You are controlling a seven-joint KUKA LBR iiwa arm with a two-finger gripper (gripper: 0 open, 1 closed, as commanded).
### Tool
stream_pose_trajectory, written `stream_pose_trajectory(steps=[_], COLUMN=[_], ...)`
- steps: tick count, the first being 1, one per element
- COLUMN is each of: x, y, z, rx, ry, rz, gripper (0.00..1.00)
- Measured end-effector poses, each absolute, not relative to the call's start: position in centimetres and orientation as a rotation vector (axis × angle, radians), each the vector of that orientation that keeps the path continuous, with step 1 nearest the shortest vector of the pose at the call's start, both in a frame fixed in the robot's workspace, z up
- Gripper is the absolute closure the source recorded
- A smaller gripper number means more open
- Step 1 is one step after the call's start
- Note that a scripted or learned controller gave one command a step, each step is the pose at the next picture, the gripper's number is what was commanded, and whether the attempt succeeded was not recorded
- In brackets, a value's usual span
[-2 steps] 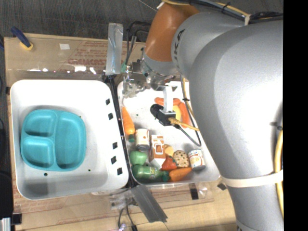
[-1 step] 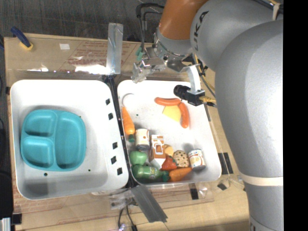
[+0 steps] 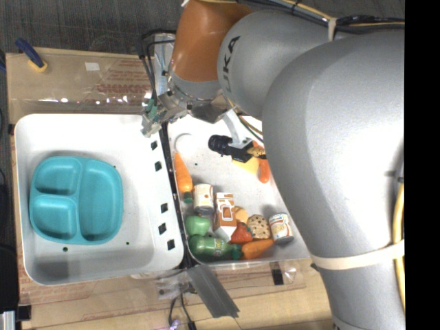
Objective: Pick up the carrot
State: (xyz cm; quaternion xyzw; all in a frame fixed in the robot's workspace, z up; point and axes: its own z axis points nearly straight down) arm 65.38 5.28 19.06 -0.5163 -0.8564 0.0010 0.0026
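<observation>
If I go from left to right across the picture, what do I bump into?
Blue clip → teal tray → carrot → orange carton → little can

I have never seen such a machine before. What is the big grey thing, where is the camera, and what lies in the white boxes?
The big grey shape is a robot arm with an orange band near its wrist. One fixed camera looks down on the bench at a slant, and the arm reaches in from the right. Its gripper hangs over the wall between two white bins. The left bin holds a blue divided plate. The right bin holds toy food, among it an orange carrot by the dividing wall. Nothing is visible between the fingers.
</observation>
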Motion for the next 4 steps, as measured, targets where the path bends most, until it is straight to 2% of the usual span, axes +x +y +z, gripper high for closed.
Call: stream_pose_trajectory(steps=[1, 2, 3, 4], x=[62.5, 64.8, 60.1, 51.6], y=[8.5, 14.8, 20.4, 12.2], z=[21.7, 17.5, 25.3, 24.2], rx=[-1.125, -1.067, -1.226, -0.930], ry=[-2.933, -2.952, -2.897, -3.000], rz=[0.001, 0.004, -0.006, 0.003], gripper=[1.00, 1.00, 1.00, 1.00])
